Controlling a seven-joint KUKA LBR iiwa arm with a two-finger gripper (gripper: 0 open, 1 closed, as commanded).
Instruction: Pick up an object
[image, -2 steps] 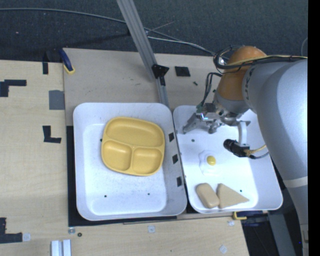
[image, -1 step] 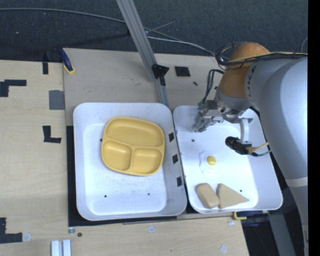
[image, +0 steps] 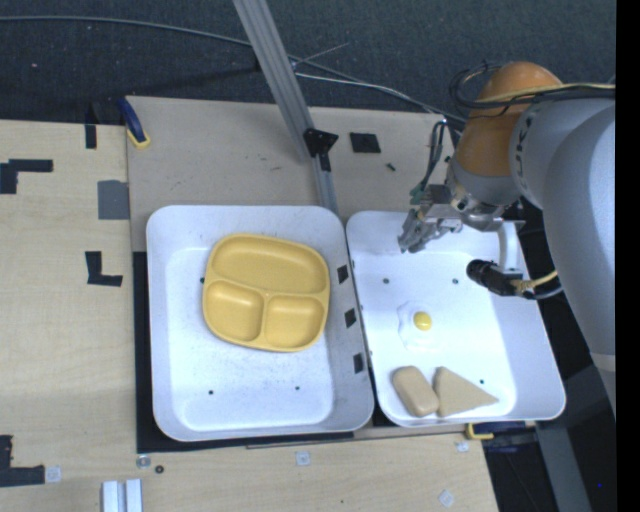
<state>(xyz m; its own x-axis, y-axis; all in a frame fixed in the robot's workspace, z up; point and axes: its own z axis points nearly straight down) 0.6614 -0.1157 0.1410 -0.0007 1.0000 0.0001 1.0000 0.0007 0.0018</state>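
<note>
Start at the fingers (image: 413, 240): they hang over the far left corner of the right bin (image: 520, 360), tips pointing down and a bit left, w/ nothing between them. You can't tell from this angle whether they're spread or pinched; too small and dark.

Nearest thing to you is the fried egg toy (image: 421, 321), white w/ a yellow centre, lying straight toward the near side of the bin from the tips, almost in line, clearly apart from them. It's round, so no long axis to fuss over.

Farther along the same way, near the front wall, sit a tan bread roll (image: 413, 390) and a tan wedge (image: 462, 391), touching side by side. The roll's long axis runs roughly near-to-far, slightly slanted.

Left bin (image: 180, 400) holds a yellow divided plate (image: 266, 291), well apart from the arm.
</note>
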